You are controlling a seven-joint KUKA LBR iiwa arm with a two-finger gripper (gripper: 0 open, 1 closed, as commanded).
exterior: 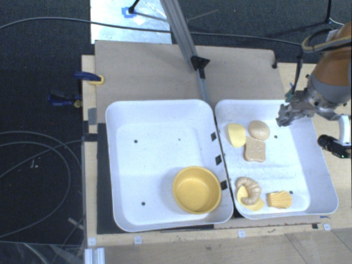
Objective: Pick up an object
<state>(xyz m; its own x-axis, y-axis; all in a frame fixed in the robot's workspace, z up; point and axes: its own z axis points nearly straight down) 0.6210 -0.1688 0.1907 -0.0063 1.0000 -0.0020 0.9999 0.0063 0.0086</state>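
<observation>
Nearest, the left shallow white plastic bin (pixel 132 147) holds a round yellow bowl (pixel 197 189) in its front right corner. Beside it, the right white bin (pixel 319 186) carries a ridged yellow-orange piece (pixel 280 199) and a curled tan pastry (pixel 248 190) in front, then a tan square biscuit (pixel 254 149), a pale yellow wedge (pixel 236 135) and a beige round bun (pixel 259 130). Farther back, the grey arm's hand (pixel 287 116) hangs above that bin's far right side, apart from the food; whether it is open I cannot tell
</observation>
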